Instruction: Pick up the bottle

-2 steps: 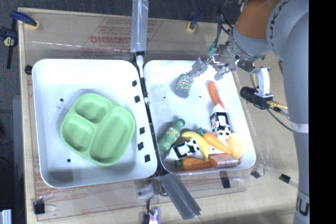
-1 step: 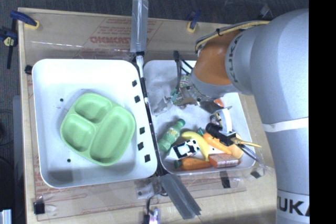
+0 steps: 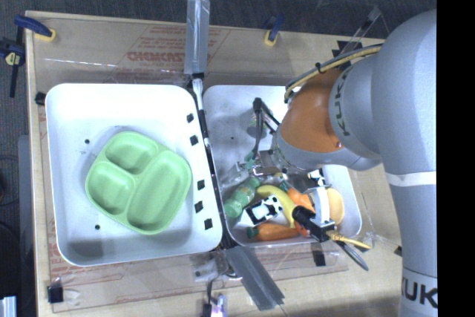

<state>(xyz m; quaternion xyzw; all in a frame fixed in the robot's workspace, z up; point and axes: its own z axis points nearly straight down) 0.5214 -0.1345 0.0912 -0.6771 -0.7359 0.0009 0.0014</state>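
- Bottle (image 3: 239, 198), green, lies in the right bin (image 3: 230, 104) near that bin's front-left corner, close to the divider between the two bins, among a heap of toy food.
- Just right of it sit a yellow banana (image 3: 276, 194), a black-and-white block (image 3: 263, 212) and an orange carrot (image 3: 276, 231) along the front wall; a pale yellow fruit (image 3: 335, 206) lies further right.
- Left bin (image 3: 63, 108) holds a green divided plate (image 3: 139, 181), lying flat toward the middle.
- Gripper (image 3: 261, 163) hangs over the right bin, just behind and slightly right of the bottle; whether it touches the bottle cannot be told.
- Fingers are hidden among the wrist parts and clutter, so I cannot tell whether they are wide or narrow, and nothing is seen between them.
- Arm (image 3: 371, 115), grey with an orange band (image 3: 308, 122), covers the back-right part of the right bin.
- Table (image 3: 111, 48) shows at the back, with blue clamps (image 3: 33, 27) on its edge.
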